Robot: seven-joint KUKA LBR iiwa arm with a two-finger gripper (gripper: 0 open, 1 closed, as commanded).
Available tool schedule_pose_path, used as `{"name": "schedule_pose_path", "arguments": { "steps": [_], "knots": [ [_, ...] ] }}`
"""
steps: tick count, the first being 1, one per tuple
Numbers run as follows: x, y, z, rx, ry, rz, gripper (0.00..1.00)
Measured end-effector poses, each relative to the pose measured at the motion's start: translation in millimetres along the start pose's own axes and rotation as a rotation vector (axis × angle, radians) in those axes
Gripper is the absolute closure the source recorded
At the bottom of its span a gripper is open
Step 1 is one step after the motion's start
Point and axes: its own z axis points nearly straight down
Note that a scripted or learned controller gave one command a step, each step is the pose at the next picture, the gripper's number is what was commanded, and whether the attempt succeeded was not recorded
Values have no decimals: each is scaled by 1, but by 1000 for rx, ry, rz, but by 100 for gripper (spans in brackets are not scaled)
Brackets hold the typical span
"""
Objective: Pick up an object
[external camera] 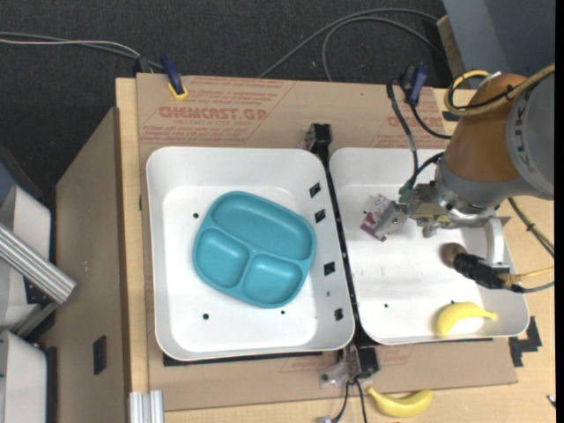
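Reaching in from the right, the arm (493, 148) has its gripper (421, 208) low over the right bin (397, 315), just right of a small pink-and-white object (379, 217) lying near the bin's far left part; whether the gripper is clenched or released cannot be told. This looks like the approach step, and the next move would call for centring over that object and closing. Open floor lies around it, with the divider wall to its left, while a yellow banana (463, 320) sits at the near right edge and a blue divided plate (254, 248) fills the left bin (167, 236).

Yellow clamp (175, 81) on cardboard sheet (220, 108); cables (352, 33) behind.
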Motion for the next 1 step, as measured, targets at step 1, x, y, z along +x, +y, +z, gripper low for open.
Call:
{"name": "schedule_pose_path", "arguments": {
  "steps": [1],
  "knots": [
    [0, 2, -15, -8, -1, 0, 100]
  ]
}}
